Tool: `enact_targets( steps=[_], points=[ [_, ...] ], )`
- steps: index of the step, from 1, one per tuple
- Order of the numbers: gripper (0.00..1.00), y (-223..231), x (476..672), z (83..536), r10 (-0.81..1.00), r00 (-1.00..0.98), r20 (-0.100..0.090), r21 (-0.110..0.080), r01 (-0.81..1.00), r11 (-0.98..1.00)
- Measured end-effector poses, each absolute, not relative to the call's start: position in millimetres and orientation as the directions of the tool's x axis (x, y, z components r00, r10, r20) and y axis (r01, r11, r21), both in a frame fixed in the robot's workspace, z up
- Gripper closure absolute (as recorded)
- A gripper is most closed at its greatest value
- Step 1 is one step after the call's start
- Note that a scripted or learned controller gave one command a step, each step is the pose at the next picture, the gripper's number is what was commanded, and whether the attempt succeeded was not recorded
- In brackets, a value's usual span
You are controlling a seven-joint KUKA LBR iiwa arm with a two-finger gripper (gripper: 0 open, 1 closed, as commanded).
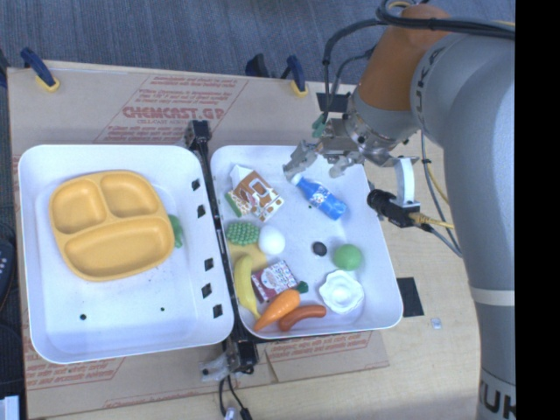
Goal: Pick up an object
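Note:
My gripper hangs over the back of the right bin, open, with nothing between its fingers. Just below and in front of it lies a small blue bottle, tilted, its cap end near the fingertips. To the left of the bottle is a brown and white carton. Further forward lie a bumpy green piece, a white egg, a banana, a red and white packet, a carrot, a sausage, a white cup and a green ball.
The left bin holds a yellow divided plate with a small green item at its right edge. A black divider runs between the bins. The grey arm fills the right side. A small dark object lies mid-bin.

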State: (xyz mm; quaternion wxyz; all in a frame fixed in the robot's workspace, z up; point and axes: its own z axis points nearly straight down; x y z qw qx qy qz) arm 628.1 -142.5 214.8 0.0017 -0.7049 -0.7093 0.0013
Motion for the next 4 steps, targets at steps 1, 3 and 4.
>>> enact_targets(
  steps=[1, 3, 4],
  points=[
    [0.0, -110.9, 629.1, 124.4, 1.0, 0.016, -0.001, 0.015, 1.0, -0.016],
    [0.0, -109.1, 629.8, 123.1, 0.994, -0.108, -0.006, 0.022, 0.994, 0.108],
    [0.0, -106.0, 635.5, 121.9, 0.997, -0.082, -0.004, 0.026, 0.996, 0.082]
  ],
)
